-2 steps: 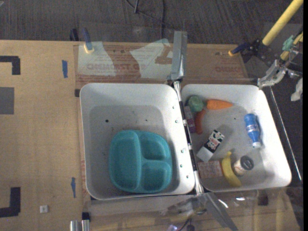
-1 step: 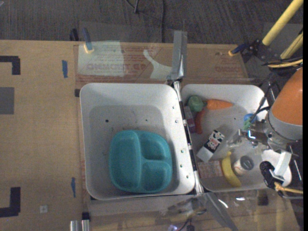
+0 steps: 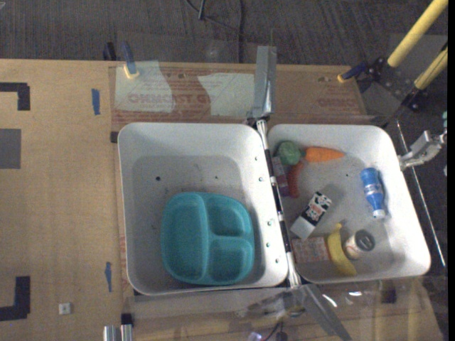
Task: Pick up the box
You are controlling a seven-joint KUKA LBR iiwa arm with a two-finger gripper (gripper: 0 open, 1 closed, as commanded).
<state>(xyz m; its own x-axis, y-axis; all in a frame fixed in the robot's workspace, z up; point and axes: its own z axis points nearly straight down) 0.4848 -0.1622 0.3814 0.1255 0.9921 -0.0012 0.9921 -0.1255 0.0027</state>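
Gripper looks to me like the grey metal piece at the right bin's outer rim, apart from everything inside; I can't tell how it is set. My target, the small black-and-white box, lies tilted near that bin's middle. A blue bottle lies to its right, a carrot behind it, and a grey-lidded jar in front. The left bin holds a teal divided plate.
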